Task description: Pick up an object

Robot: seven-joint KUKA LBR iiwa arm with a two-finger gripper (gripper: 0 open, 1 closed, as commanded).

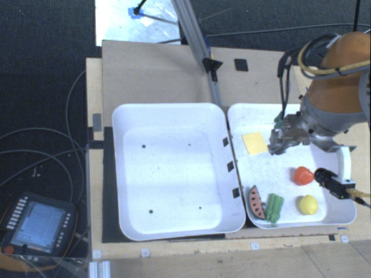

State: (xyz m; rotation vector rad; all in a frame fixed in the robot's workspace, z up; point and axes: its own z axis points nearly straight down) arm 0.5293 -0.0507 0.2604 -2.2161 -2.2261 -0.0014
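From above the bench, two white bins sit side by side. The left bin (168, 172) carries nothing I can make out beyond a few dark specks on its floor. All the goods lie in the right bin (243, 117), and I place them against the yellow square (254, 143) near that bin's upper left.

The gripper (278, 145) hangs just to the right of the yellow square, close to its edge, beneath the grey arm with the orange band (342, 57). Whether the tool is released or clenched I cannot tell; its tips are dark and merge with the housing, and nothing is seen held there.

Below and to the right of the yellow square lies a red ball-like piece (302, 175). Further down the same side is a yellow lemon-like piece (308, 205). Directly below the square, against the bin's near wall, a watermelon slice (256, 202) and a green vegetable (273, 207) lie touching.

Assessment: the pick is not yet made. The square is flat and offers little to pinch, so a grasp there would need the tips set astride one edge and pressed low. The red piece stands free of its neighbours and looks the safer target. The slice and the green vegetable are crowded against the wall; avoid them.
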